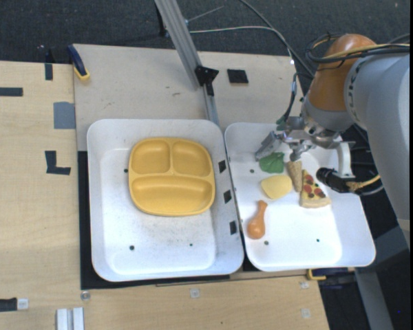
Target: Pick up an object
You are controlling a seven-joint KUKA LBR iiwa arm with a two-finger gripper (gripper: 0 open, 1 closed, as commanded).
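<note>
- The gripper (283, 148) hung over the upper part of the right bin (344, 243), just above the green toy piece (271, 162); its metal parts blurred together, so I could not tell whether the jaws were apart or together, and nothing could be seen clamped between them.
- The green piece was partly covered by the gripper, and its shape was hard to make out.
- The arm (372, 88) was cut off at the right side, with its orange band (337, 67) near the top.
- Two white bins stood side by side, touching along the middle.
- The left bin (110, 239) held one thing: a yellow divided plate (171, 176) with three compartments, lying flat near the bin's upper middle.
- The right bin held four toy foods: the green piece, one yellow wedge (276, 187) just below it, one pizza slice (310, 188) just beside the wedge on its right, and one orange drumstick (257, 220) lower down near the bin's left wall.
- The pizza slice's top end reached under the gripper.
</note>
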